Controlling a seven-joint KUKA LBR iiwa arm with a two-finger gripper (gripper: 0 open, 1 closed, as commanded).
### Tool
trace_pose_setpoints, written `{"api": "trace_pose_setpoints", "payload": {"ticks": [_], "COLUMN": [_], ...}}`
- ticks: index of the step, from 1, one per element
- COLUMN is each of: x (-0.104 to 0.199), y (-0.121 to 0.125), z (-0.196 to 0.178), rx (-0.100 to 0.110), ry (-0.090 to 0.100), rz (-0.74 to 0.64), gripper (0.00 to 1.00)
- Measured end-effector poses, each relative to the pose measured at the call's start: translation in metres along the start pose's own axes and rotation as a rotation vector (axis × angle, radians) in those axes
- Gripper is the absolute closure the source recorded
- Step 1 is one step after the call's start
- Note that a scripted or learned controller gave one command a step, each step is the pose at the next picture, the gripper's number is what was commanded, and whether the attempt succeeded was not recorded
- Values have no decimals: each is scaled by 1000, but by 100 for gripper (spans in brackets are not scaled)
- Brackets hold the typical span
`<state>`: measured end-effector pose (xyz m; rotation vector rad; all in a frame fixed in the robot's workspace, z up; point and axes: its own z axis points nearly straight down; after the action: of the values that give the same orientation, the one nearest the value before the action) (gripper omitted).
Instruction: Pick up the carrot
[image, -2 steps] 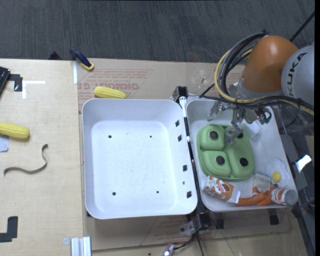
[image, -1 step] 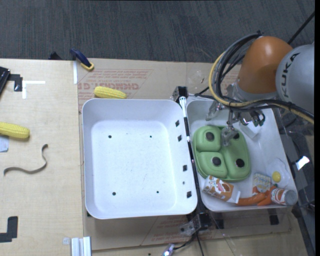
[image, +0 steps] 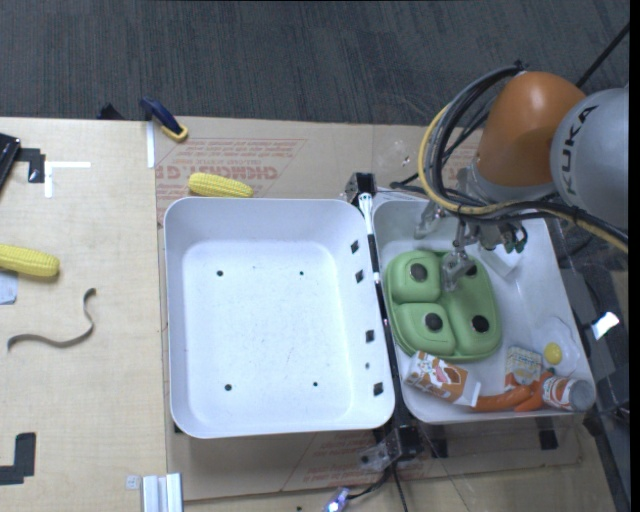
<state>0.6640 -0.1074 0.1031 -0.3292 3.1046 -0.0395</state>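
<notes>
We are looking at a robotics lab. A cardboard-covered bench (image: 80, 330) stands on dark carpet and bears two shallow white bins (image: 265, 320) clamped side by side. A grey KUKA arm (image: 560, 130) with looping cables hangs over the right bin, and toy food lies about, such as plastic corn cobs (image: 219, 185) on the bench.

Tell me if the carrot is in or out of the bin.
In. The carrot lies flat along the near wall of the right bin, beside a small carton.
</notes>
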Motion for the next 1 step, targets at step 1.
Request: {"api": "trace_pose_setpoints", "payload": {"ticks": [1], "x": [5], "y": [-24], "z": [2], "rx": [-20], "ry": [0], "rz": [230], "gripper": [0]}}
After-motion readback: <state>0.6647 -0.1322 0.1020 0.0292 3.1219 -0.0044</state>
